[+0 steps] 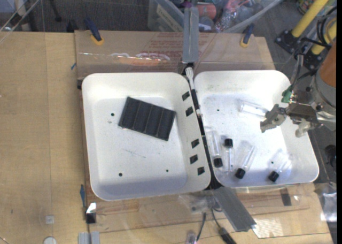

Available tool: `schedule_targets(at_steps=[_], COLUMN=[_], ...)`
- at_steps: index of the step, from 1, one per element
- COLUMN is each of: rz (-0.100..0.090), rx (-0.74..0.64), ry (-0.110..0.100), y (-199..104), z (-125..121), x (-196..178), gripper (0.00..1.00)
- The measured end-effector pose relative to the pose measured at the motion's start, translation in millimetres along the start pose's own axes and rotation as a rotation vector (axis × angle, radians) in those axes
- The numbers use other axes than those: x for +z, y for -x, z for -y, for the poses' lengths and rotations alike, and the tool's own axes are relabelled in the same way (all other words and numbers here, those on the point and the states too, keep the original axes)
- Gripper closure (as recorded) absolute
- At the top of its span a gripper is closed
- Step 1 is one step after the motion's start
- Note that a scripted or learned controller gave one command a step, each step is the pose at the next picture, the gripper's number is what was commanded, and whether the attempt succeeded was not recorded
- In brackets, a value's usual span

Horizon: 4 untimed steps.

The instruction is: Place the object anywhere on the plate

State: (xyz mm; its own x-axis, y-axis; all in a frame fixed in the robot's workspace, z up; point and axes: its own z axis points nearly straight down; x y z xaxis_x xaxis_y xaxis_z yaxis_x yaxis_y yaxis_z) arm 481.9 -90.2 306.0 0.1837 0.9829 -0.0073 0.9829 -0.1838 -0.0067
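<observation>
The arm reaches in from the right, its wrist hanging over the right edge of the right bin (251,85), with the pincer (286,122) above that bin's floor. Its two grey fingers are spread apart — one angles left, one right — and nothing sits between them. Several clear vials (247,157) with black caps lie scattered below, apart from the fingers. The plate (147,118) — dark, flat, ribbed, rectangular — lies in the left bin (107,178).
</observation>
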Motion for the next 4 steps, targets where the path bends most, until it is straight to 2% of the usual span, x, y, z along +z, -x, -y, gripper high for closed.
schedule_targets(at_steps=[1,2,3,4], rz=[0.001,0.001,0.002,0.003], rx=[-0.001,-0.001,-0.002,-0.003], ry=[0.000,0.000,0.000,-0.001], y=[0.2,0.0,0.2,-0.1], z=[-0.5,-0.5,-1.0,-1.0], x=[-9.4,-9.4,-18.9,-18.8], gripper=[1.00,0.00,1.00,0.00])
